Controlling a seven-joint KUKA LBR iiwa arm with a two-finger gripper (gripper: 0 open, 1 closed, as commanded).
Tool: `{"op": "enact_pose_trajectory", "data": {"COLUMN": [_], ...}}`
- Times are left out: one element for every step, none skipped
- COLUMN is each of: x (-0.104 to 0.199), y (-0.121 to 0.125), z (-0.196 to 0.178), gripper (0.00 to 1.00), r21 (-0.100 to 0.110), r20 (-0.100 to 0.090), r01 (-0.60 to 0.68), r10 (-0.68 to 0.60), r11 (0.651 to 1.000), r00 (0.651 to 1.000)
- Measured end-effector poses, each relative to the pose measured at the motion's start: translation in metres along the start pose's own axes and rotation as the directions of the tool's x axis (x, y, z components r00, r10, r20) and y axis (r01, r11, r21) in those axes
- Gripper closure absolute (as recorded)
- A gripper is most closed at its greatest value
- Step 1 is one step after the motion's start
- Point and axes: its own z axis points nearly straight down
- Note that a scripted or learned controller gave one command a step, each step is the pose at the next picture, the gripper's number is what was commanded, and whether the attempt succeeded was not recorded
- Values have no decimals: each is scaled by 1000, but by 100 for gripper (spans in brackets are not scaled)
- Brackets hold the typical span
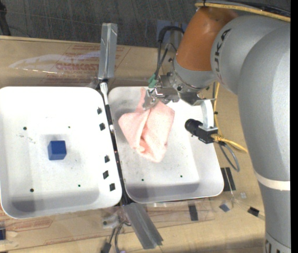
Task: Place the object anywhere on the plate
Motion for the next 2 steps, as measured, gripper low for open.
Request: {"op": "enact_pose_trajectory", "data": {"x": [47,101], "y": [-15,-27], "z": [11,1], "gripper": [100,100], "r21": [2,0], "r20": [-1,0], "r01": [394,725], "r10": [-394,-725], "r11": [919,689], "r00": [919,689]}}
